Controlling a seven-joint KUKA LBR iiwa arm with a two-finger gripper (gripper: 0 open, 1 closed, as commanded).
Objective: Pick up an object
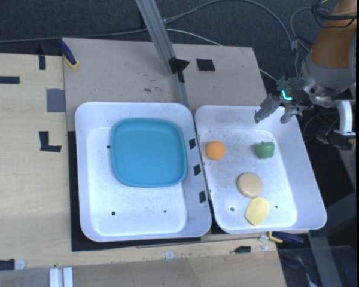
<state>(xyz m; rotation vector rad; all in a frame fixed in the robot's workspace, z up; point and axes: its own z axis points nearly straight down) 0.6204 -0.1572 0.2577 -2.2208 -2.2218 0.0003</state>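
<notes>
Gripper (274, 113), fingers spread wide and empty at upper right, above the green fruit (264, 150): seemingly light, rigid, smooth, best pinched across its middle.

Plate (148, 151) in left bin (90, 220), four objects in right bin (305, 178)

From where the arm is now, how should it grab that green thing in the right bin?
Come straight down on the green object, closing across its rounded middle. It sits apart from the orange ball and the bin wall, so either side looks free. The gripper, fingers spread, hangs just above it in view.
</notes>
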